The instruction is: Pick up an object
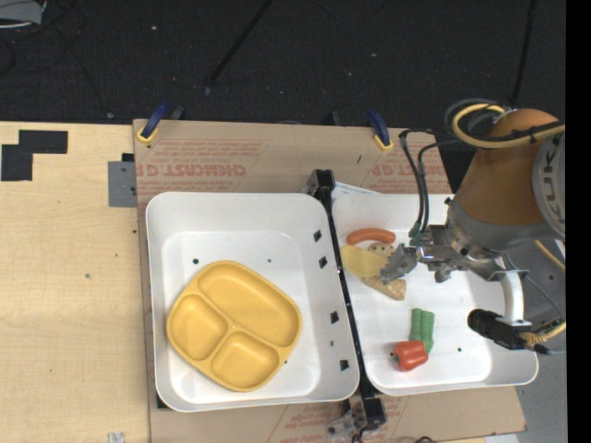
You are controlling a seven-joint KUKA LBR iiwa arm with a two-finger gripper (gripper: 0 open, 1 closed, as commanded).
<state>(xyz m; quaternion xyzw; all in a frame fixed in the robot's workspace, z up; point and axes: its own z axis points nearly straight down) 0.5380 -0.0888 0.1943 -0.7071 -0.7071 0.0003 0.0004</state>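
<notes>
My gripper [400,266] hangs low over the left part of the right bin [499,363], reaching in from the right. It sits right above a yellow wedge [362,262] and a tan piece [393,289], partly covering both. Just behind them lies an orange-red sausage [370,237]. Nearer the front of that bin are a green object [423,325] and a red pepper-like object [410,355], apart from the gripper. Whether anything is held is hidden by the gripper body.
The left bin [185,220] holds a yellow divided plate [234,324]. A black divider [337,284] runs between the bins. The arm's grey and orange wrist [503,187] and its cables stand over the right bin's right side. Blue-yellow clamps [379,129] hold the cardboard at the back.
</notes>
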